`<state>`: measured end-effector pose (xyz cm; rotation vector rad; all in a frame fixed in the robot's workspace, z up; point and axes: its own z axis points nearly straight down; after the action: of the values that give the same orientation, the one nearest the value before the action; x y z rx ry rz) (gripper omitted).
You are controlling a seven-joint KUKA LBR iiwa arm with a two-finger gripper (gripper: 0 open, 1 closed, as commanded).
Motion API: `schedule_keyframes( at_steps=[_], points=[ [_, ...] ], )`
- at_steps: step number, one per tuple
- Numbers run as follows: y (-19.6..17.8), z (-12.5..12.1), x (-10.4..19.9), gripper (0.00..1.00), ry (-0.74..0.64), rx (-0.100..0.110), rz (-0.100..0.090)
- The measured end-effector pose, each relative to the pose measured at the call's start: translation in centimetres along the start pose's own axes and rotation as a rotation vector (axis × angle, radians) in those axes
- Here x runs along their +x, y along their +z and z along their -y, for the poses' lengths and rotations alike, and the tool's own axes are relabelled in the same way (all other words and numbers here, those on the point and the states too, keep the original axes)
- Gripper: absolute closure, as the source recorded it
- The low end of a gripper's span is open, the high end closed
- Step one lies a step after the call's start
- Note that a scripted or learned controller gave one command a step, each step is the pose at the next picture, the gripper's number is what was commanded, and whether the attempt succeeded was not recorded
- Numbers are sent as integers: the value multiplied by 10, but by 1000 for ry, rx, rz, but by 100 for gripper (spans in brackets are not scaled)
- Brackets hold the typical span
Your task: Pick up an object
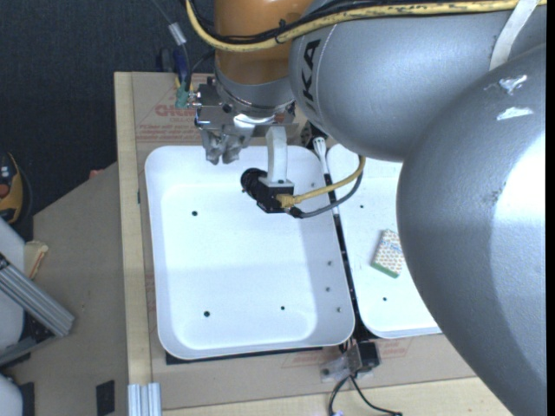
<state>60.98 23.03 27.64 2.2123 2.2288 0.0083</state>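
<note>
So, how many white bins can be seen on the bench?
2. The left bin lies in full view under the end effector. The right bin sits beside it, partly hidden by the arm, with a small patterned packet inside; more items may be hidden.

Left bin (243, 319) floor open; arm (416, 102) overhangs right bin (390, 323).

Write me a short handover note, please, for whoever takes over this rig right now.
Hand: hangs over the far edge of the left bin; I cannot tell from the camera view whether it is open or shut, and nothing shows in it.
Objects: a small patterned sponge-like block lies in the right bin, partly hidden by the arm.
Done: no pick is visible.
Left: reach an object, likely that block, grasp it and lift it.
</note>
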Motion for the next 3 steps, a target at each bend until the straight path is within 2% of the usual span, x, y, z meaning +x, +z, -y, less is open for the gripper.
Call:
schedule_keyframes(
  at_steps=[1,2,3],
  points=[
    [-64,7,-76,100,10,2,3],
    [32,12,-8,100,2,13,3],
    [-12,46,-36,100,10,10,4]
  ],
)
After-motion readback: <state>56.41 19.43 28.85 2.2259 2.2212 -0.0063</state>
